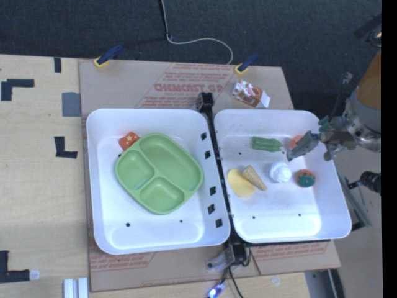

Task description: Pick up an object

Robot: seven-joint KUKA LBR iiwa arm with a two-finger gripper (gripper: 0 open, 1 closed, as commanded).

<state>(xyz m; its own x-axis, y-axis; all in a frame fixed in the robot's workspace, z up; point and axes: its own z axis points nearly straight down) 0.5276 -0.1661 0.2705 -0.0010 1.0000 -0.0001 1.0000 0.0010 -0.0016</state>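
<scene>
The right bin point(329, 225) holds several small items: a green piece point(266, 144), a yellow round piece point(239, 184) with a tan cone point(254, 177) leaning on it, a white ball point(280, 172) and a teal and red toy point(304, 178). My gripper point(313, 150) hangs over the bin's right side, above and to the right of the white ball. It is open, with nothing between its fingers. A small orange-red piece point(296, 141) shows just behind the left finger point(299, 149).
The left bin point(108, 228) carries a green divided plate point(159, 172) and a small orange block point(128, 140) at the plate's upper left. A printed packet point(250, 94) lies on the cardboard behind the right bin. The grey arm point(366, 126) comes in from the right.
</scene>
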